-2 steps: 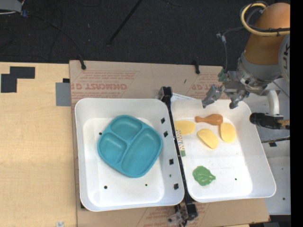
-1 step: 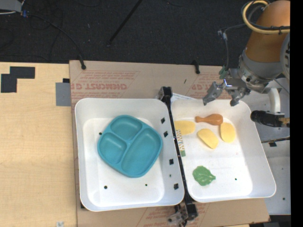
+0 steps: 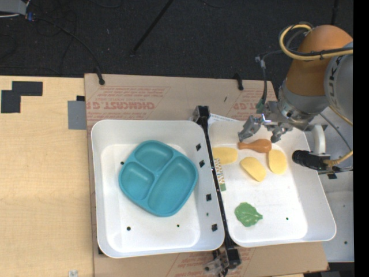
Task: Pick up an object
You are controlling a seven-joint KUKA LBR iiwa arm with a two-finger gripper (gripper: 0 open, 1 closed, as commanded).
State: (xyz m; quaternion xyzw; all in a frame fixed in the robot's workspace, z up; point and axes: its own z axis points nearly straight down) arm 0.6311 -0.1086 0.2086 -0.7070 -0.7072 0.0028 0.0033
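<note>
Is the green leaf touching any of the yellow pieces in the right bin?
Apart. The camera view shows bare white bin floor between the green leaf and the nearest yellow piece.

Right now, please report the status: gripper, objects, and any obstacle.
Gripper open, above orange drumstick, nothing held. Three yellow pieces crowd beside it. Green leaf apart, nearer front.

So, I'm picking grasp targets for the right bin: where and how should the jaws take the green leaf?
Take the green leaf across its narrower middle, coming straight down from above. It lies flat on the right bin floor and apart from the yellow pieces, so there looks to be room on both sides. Being flat, it may be hard to catch; the jaws should probably close low, near the floor.
</note>
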